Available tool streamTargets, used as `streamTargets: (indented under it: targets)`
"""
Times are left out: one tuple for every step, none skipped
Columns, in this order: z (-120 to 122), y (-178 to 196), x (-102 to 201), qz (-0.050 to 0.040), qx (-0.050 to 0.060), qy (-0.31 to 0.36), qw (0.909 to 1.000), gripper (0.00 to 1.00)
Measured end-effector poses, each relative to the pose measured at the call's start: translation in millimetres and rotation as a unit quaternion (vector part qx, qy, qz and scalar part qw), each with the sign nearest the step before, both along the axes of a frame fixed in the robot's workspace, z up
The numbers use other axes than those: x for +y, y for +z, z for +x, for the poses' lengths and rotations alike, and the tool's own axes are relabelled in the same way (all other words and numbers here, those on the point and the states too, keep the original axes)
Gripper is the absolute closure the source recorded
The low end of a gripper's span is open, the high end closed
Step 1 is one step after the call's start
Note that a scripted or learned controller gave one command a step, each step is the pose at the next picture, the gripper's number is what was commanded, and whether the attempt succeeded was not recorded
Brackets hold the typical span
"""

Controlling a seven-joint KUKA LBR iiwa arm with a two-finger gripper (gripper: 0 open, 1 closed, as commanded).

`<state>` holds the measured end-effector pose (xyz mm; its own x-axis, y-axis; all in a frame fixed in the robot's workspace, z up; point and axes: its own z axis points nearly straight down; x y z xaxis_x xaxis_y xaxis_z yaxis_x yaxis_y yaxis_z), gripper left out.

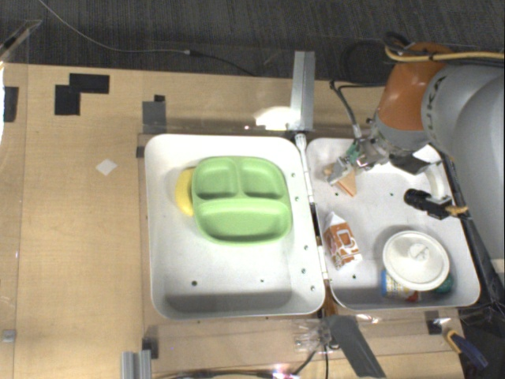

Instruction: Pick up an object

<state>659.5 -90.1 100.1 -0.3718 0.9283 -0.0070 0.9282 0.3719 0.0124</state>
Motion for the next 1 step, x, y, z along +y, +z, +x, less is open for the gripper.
streamTargets:
  targets:
    - [8.9, 12.6, -48.6, -0.0003, 0.006, 0.068, 0.9977, 1.0]
